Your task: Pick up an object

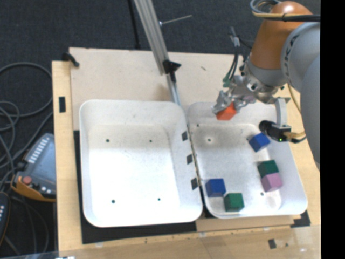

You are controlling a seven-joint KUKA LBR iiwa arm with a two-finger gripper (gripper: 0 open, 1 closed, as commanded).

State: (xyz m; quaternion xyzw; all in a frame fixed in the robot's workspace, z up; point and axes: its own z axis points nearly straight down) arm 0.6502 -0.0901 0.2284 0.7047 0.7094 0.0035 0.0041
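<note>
Orange-red block (227,112) seen pinched between the fingers of the tool (228,106), lifted above the far edge of the right bin (245,213); tool clenched on that block, hanging from the grey arm (302,47) with its orange band, reaching in from the right. Scattered across the right bin's floor: a blue cube (259,142) toward the right wall; a dark green cube (267,168) nearer the front, touching a purple cube (271,181) just below it; a second blue cube (215,187) near the bin's left wall; a green cube (233,201) just beside it, toward the front rim. Left bin (89,144) set flush against the right one, white like it, speckled dark on its floor. Both bins carried on a pale wooden table (118,72). A slanted metal rail (152,28) rose from the table's far side, ending near the seam between the bins. Dark carpet around the table; loose black cables (16,107) lay on it at the left, with a grey and orange pendant (38,166) beside the table's left edge.
</note>
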